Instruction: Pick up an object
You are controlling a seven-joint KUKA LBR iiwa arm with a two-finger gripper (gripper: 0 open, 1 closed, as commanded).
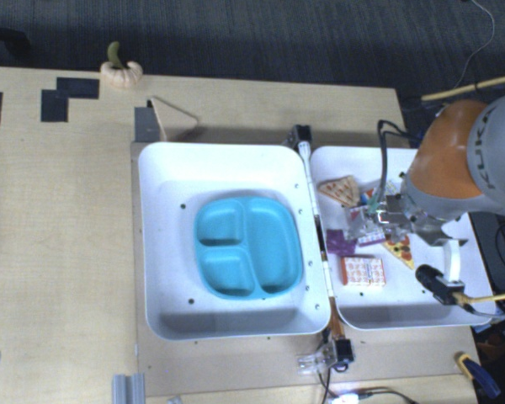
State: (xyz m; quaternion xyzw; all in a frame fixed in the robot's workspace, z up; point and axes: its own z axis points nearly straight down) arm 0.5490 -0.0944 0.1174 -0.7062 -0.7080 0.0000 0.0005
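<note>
Camera view: two bins (156,251), one blue tray (248,247); jaws' state unclear.

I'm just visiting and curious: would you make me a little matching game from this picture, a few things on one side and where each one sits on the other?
Things:
1. blue divided tray
2. waffle-patterned piece
3. small pale gourd
4. red-and-white checked packet

Places:
A. on the bench beyond the bins, near its far edge
B. in the left bin
C. in the right bin, at its far end
D. in the right bin, toward its near end

Pairs: 1-B, 2-C, 3-A, 4-D
</note>
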